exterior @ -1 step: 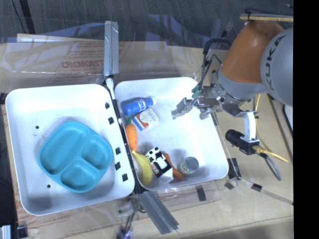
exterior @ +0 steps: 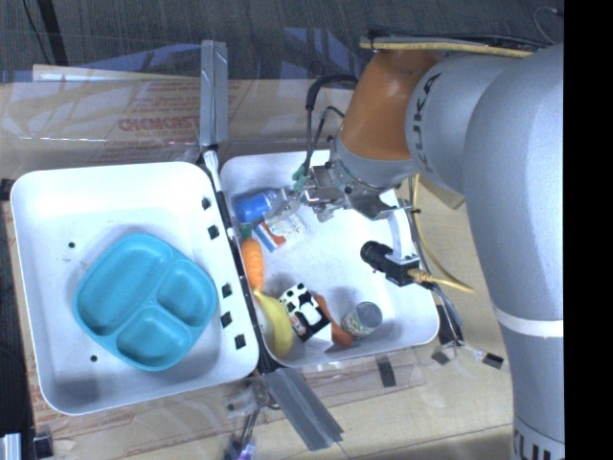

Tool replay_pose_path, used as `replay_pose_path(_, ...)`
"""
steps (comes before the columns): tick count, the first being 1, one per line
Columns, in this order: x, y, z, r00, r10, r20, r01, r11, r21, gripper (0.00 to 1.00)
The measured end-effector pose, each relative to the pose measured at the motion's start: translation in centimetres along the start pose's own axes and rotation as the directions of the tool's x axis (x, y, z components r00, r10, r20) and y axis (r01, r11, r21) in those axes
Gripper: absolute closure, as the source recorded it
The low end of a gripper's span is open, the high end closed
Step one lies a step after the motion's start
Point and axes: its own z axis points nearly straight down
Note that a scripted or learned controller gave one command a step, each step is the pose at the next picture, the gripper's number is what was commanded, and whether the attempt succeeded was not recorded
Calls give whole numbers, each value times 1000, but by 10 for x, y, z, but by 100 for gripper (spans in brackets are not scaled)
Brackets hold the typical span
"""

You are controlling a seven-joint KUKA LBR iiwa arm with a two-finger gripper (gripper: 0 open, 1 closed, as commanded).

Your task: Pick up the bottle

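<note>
Gripper [exterior: 308, 192] hangs over the right bin's [exterior: 407, 329] far end, its tip touching or just above the bottle [exterior: 266, 211]; whether it is spread or pinching cannot be told. That bottle lies on its side at the bin's far left corner, blue cap toward the left wall, just beyond the carrot [exterior: 253, 263]. Clear and thin-walled, it looks light, slippery and easily squashed; a gentle hold across the labelled middle seems safest.
</note>
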Motion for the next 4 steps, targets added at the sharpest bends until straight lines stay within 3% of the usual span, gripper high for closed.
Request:
replay_pose_path(1, 11, 46, -3, 991, -130, 2, 130, 991, -7, 0)
replay_pose_path(2, -45, 55, 85, 976, -216, 2, 216, 976, -6, 0)
replay_pose_path(3, 8, 68, -4, 993, -115, 2, 115, 993, -7, 0)
replay_pose_path(4, -31, 66, 83, 956, -295, 6, 295, 955, -13, 0)
